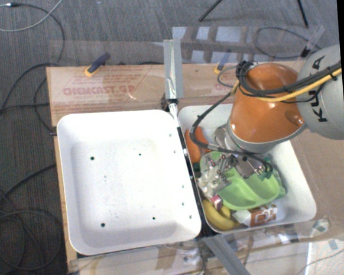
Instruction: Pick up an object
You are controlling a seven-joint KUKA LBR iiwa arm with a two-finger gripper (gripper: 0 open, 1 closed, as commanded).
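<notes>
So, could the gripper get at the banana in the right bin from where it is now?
Probably yes. The banana lies exposed at the near left corner of the right bin, with the gripper just above it; the green item crowds its right side.

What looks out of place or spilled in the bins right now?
Nothing spilled or damaged. All objects, including the banana and green item, sit crowded in the right bin, under the gripper.

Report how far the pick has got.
Done: the arm is down in the right bin, with the gripper among the pile. In hand: it sits just above the green object, beside the banana; a grasp cannot be confirmed. Left: closing on something and lifting it out.
</notes>
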